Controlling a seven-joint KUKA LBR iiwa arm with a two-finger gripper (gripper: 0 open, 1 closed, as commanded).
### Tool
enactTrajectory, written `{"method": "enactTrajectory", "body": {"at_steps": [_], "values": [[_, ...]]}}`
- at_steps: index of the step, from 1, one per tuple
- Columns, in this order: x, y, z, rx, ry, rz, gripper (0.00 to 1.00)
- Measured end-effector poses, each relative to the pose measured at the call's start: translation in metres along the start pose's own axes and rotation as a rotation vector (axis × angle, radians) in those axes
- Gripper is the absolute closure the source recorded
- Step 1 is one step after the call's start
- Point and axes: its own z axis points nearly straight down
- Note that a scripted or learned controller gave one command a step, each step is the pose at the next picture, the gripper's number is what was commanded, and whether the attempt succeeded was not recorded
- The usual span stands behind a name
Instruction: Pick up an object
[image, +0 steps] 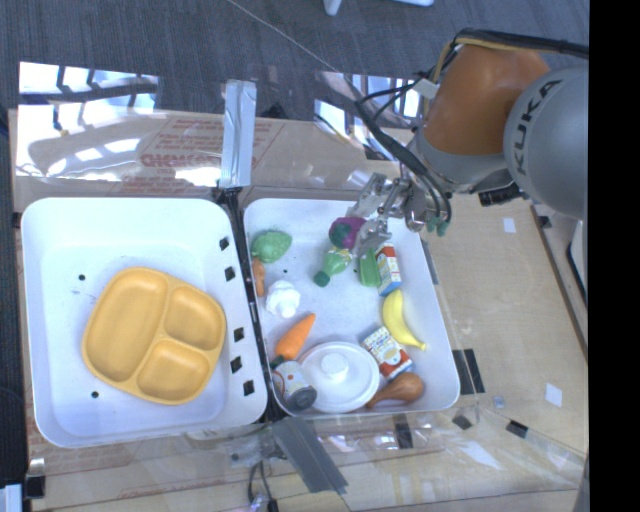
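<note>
Purple and round, the small plum-like fruit (346, 232) sits near the top of the right bin (440, 300), and it looks the likeliest pick. The hand (385, 212) hovers just to its right, low over the bin's far end, so the fruit lies a touch left of and below the fingertips in this view. Whether the fingers are spread or pressed together cannot be told; cables and metal tangle there. Nothing is seen pinched. Just beside the fruit: a green pepper-like piece (333, 265) below it and a small carton (387, 268) under the hand, tight company for a descent. Further out, a banana (399, 320), a carrot (295, 335) and a white bowl (338, 375). The left bin (40, 300) carries a yellow divided plate (152, 335).
</note>
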Motion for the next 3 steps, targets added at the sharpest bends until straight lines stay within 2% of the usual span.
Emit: {"method": "enactTrajectory", "body": {"at_steps": [1, 2, 3], "values": [[0.049, 0.053, 0.055, -0.001, 0.007, 0.112, 1.00], [0.020, 0.115, 0.028, -0.002, 0.002, 0.170, 1.00], [0.030, 0.049, 0.073, 0.000, 0.006, -0.120, 1.00]]}}
